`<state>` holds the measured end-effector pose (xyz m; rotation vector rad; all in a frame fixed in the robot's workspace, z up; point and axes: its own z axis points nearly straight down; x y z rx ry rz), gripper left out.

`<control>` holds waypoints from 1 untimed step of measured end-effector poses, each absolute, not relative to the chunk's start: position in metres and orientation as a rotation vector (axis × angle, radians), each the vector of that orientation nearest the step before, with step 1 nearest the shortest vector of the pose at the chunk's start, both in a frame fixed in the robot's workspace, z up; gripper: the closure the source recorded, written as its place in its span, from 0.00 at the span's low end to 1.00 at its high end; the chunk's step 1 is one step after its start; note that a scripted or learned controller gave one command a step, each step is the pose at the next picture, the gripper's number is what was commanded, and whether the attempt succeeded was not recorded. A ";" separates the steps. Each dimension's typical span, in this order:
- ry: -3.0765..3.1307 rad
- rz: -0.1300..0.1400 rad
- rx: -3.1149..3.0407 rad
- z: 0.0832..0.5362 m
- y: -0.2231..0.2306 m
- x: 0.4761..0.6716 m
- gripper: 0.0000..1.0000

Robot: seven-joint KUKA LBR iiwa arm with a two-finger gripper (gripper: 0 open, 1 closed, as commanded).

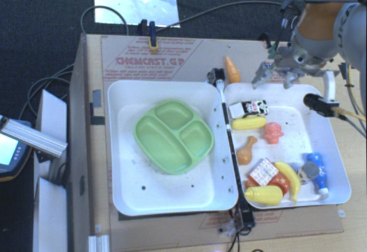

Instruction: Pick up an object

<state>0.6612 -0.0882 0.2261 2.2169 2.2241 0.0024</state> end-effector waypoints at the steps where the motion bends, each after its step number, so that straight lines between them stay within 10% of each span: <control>1: 2.222 0.000 2.220 0.174 -0.102 0.612 0.00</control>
